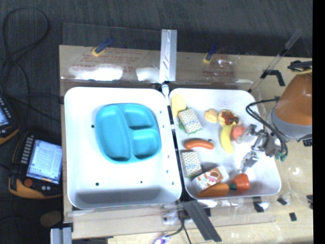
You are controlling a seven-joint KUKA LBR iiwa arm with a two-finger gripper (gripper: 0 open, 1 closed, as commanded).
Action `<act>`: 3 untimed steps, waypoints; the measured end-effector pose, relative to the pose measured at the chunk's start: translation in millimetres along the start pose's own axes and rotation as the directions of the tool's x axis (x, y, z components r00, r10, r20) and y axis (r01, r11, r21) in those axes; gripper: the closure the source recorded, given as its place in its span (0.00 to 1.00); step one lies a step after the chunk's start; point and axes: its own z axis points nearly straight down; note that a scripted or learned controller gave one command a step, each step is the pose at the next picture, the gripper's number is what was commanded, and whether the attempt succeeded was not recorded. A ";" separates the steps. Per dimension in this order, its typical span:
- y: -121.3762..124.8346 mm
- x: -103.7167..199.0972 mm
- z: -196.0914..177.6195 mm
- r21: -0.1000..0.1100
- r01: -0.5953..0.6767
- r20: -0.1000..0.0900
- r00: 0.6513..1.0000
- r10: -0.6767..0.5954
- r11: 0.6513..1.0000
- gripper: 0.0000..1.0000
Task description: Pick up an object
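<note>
Poised low over the right shallow white plastic bin (264, 184): two-finger gripper (250, 161) of the grey arm with the orange band (297, 103), reaching in from the right. Hangs above a bare patch of bin floor, between the yellow toy banana (226, 138) and the small red toy vegetable with a green end (242, 182). Nothing visibly held. Width of the pincer's opening not readable from this slanted overhead angle.

Likeliest target, as a judgement: the small red toy vegetable, lying near the bin's front wall, just below the gripper and touching or nearly touching the orange toy carrot (216, 189). Probably hollow moulded plastic: light, stiff, smooth and rather slippery, hardly fragile. Rounded, so apt to squirt sideways or roll under an off-centre pinch. Best taken across the middle of the red body, square to its long axis, clear of the green end and of the carrot alongside.

Second candidate: the banana, lying upright in the frame just left of the gripper, beside a small pink-orange toy piece (238, 132). Also light and hard by the look of it; curved, so better gripped across its thick middle than near a tapered tip.

Farther left in the same bin: red-brown toy sausage (199, 144), two checkered packets (189, 120) (191, 161), printed toy carton (209, 178). In the left white bin (76, 187): blue three-compartment tray (128, 131), well apart from the action.
</note>
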 end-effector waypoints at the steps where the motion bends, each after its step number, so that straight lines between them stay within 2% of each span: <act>1: 36.7 -86.9 -35.2 0.002 -0.055 0.001 0.998 0.055 0.998 0.00; 2: 13.8 -47.4 28.1 -0.001 -0.177 0.008 0.984 0.177 0.984 0.00; 3: 52.7 -98.9 29.2 -0.001 -0.394 0.008 0.919 0.394 0.919 0.00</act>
